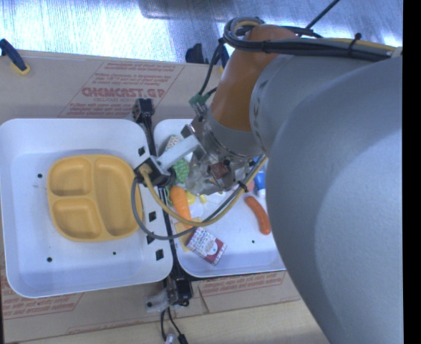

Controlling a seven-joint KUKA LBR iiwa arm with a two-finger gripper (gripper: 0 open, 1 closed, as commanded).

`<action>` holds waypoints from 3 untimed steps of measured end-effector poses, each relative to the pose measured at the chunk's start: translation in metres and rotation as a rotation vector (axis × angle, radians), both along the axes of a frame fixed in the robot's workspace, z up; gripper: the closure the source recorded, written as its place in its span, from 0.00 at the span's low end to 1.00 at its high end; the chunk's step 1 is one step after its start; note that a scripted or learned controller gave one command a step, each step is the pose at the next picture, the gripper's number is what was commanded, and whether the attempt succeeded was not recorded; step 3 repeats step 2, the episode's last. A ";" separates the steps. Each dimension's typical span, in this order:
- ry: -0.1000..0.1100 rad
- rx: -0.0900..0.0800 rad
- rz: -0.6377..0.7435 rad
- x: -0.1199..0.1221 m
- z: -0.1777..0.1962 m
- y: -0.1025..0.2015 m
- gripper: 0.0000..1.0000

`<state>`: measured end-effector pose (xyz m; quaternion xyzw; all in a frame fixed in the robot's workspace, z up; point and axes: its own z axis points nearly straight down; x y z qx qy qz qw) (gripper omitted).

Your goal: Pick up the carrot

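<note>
The carrot is a short orange piece lying in the right bin, close to that bin's left wall. The gripper hangs low over the bin, just up and to the right of the carrot, at the end of the grey arm with the orange band. Cables and the wrist body crowd around its tip. Nothing orange shows in the gripper; the carrot rests on the bin floor beside it.
The right bin also holds a reddish sausage, a red-and-white packet, a green item, a pale yellowish item and a blue piece. A yellow divided plate lies in the left bin.
</note>
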<state>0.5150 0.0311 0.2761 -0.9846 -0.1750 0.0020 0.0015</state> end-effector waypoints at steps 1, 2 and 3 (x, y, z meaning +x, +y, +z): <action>0.003 0.000 0.088 -0.038 -0.086 -0.034 1.00; 0.000 0.000 -0.123 -0.039 -0.011 -0.052 1.00; 0.000 0.000 -0.123 -0.039 -0.011 -0.052 1.00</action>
